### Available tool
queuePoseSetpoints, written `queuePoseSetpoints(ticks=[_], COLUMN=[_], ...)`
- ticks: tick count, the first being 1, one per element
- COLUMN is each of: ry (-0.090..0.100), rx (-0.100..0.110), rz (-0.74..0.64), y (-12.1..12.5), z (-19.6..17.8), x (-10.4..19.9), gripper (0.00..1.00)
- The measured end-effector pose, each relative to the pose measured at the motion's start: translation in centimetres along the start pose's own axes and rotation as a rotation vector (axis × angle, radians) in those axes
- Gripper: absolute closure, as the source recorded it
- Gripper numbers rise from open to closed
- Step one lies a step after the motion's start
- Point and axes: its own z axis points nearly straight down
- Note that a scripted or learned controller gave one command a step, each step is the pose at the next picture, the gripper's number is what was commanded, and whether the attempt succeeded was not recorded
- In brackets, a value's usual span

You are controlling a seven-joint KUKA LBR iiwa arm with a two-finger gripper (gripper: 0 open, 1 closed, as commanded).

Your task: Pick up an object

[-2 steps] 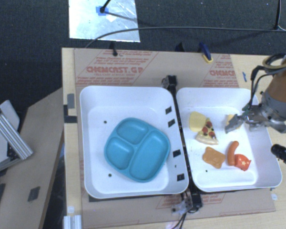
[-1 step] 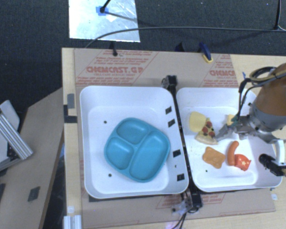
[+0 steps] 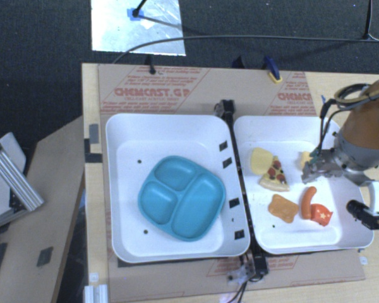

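Just below the tool (image 3: 316,168), whose grip cannot be told, lies the sausage (image 3: 308,195), so it seems ready to drop and pinch.

Two white bins (image 3: 170,126), one blue plate (image 3: 181,197), five toy foods (image 3: 283,207).

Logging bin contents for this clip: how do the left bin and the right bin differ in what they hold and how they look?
The left bin holds one blue divided plate; the right bin holds several small toy foods: a pizza slice, a sausage, an orange piece and a yellow piece. The gripper hangs over the right bin, not the left bin. Both are shallow, white, and sit side by side.
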Motion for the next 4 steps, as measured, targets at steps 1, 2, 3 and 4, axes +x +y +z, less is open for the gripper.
queuePoseSetpoints(ticks=[1,2,3,4], ry=[0.000,-0.001,0.001,0.003], rx=[-0.004,-0.005,0.000,0.001], rz=[-0.003,-0.003,-0.004,-0.008], y=[0.3,0.3,0.4,1.2], z=[-6.2,-12.7,-14.8,-13.4], x=[0.6,0.4,0.3,5.7], gripper=[1.00,1.00,1.00,1.00])
